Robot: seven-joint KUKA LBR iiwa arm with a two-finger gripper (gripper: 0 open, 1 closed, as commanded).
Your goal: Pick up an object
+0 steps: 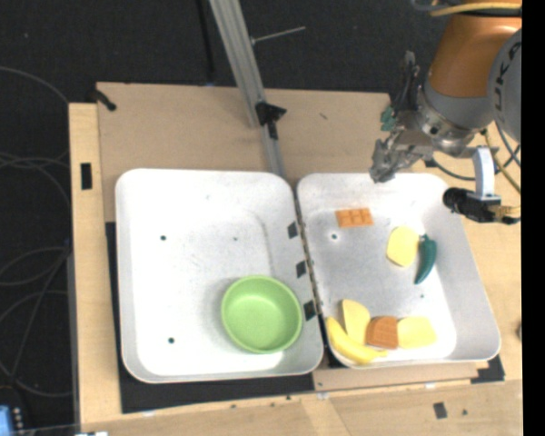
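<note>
Two bins (145, 243), green bowl (262, 312) in left

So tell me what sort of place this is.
Probably a robot lab's pick-and-place test bench, not a kitchen. A grey and orange arm hangs over two shallow white bins, toy food pieces and a green bowl lie in them, and loose cables trail across the dark floor.

- Tool (384, 166): dark and small against the bin rim; finger spacing not resolvable.
- Arm (468, 57) above the tool: cut off by the top edge.
- Metal rail (241, 57), well left of the tool: upper end cut by the top edge.
- Yellow pieces (363, 334), far below the tool: overlapped by a brown block (382, 332); shapes unclear.
- Blue item (0, 421), far lower left: cropped at the bottom edge; unidentifiable.
</note>
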